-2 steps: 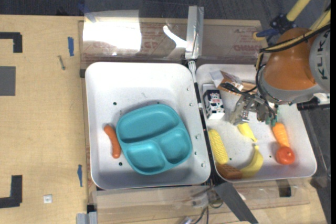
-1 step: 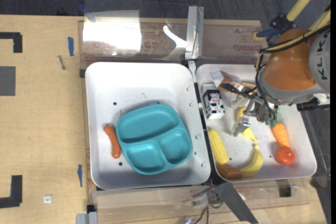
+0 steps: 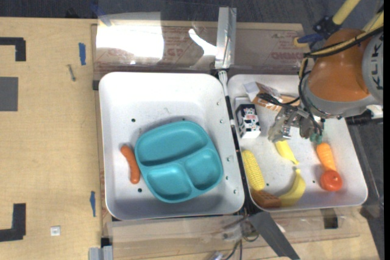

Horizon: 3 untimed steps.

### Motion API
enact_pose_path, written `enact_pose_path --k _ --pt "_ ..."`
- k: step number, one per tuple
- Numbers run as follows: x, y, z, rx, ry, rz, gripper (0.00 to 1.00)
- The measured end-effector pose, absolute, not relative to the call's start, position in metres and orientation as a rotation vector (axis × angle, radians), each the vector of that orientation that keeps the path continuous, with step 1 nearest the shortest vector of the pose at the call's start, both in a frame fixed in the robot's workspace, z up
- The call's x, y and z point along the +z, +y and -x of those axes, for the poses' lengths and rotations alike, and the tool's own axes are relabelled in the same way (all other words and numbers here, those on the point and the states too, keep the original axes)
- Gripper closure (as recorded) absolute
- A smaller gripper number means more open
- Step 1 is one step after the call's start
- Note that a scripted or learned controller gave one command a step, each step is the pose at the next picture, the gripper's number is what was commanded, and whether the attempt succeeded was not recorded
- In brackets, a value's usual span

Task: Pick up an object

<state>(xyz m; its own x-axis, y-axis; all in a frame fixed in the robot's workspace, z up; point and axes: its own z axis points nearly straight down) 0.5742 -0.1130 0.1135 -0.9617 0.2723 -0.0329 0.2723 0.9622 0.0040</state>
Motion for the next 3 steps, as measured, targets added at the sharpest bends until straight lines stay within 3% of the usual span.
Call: enact_pose_path --k 1,2,3 --pt "0.113 -0.113 -0.574 -0.001 3.08 -0.428 0.0" --pt "0.089 -0.117 -0.571 0.004 3.09 -0.512 0.0" --pt "0.103 -0.116 -0.575 0.003 3.076 -0.507 1.0"
